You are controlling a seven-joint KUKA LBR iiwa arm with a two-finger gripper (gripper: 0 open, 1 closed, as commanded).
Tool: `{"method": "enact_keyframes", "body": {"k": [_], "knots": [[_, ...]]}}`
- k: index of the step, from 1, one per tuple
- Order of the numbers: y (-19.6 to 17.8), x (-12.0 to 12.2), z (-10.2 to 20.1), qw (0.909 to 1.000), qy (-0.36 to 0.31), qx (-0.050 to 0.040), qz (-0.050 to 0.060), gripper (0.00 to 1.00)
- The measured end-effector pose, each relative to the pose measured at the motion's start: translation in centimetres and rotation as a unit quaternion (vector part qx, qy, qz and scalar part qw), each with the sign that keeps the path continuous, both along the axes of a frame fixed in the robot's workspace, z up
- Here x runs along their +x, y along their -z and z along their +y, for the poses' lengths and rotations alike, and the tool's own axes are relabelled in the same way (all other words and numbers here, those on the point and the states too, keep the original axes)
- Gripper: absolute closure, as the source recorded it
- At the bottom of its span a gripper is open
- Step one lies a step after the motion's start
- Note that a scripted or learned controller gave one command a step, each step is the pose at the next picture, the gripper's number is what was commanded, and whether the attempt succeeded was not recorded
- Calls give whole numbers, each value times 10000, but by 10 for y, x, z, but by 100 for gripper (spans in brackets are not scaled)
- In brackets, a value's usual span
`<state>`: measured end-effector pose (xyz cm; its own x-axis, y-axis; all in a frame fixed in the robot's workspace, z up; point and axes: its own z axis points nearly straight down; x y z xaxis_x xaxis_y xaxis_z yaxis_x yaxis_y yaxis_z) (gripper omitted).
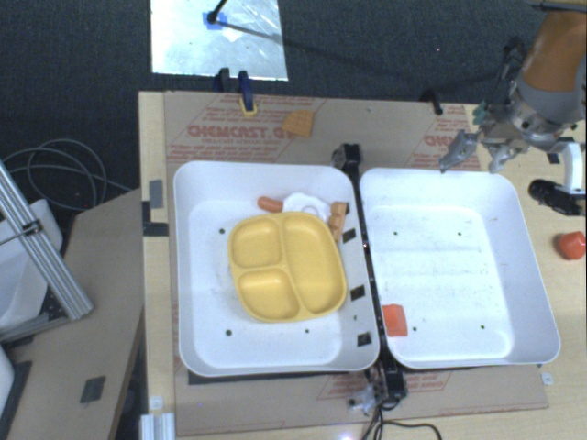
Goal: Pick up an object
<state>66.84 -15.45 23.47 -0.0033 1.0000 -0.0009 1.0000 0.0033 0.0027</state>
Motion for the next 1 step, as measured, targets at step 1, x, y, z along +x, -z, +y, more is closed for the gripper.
{"method": "enact_keyframes", "body": {"k": [1], "knots": [[-12,1,0,10000,-16,-5,-20,100]]}}
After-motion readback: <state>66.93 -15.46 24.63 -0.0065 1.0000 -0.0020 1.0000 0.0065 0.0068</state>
